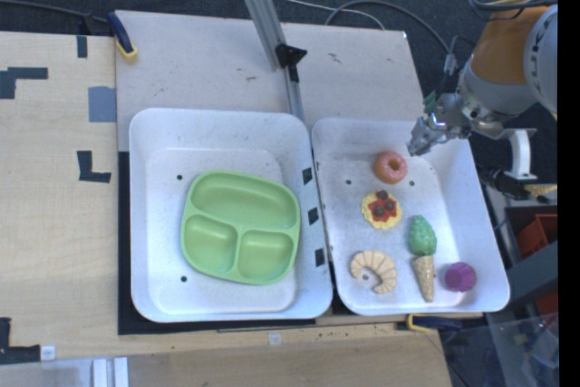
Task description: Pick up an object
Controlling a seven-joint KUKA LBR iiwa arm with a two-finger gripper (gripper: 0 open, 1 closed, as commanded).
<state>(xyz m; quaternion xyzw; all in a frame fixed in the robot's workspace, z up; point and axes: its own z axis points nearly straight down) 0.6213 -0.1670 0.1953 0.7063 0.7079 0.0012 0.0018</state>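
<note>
The right bin [471,195] holds several toy foods: a pink donut [391,166], a yellow tart with red berries [381,209], a green broccoli piece [421,235], a croissant [375,270], an ice cream cone [425,275] and a purple ball [459,276]. My gripper [422,139] hangs over the bin's upper right part, just right of and above the donut. Nothing shows between its fingers.
The left bin [149,195] holds a green divided plate [241,227]. A metal pole [263,4] slants down to the bins' shared top edge. Cables run across the dark floor behind. A yellow-blue clamp [121,35] lies at the bench's back left.
</note>
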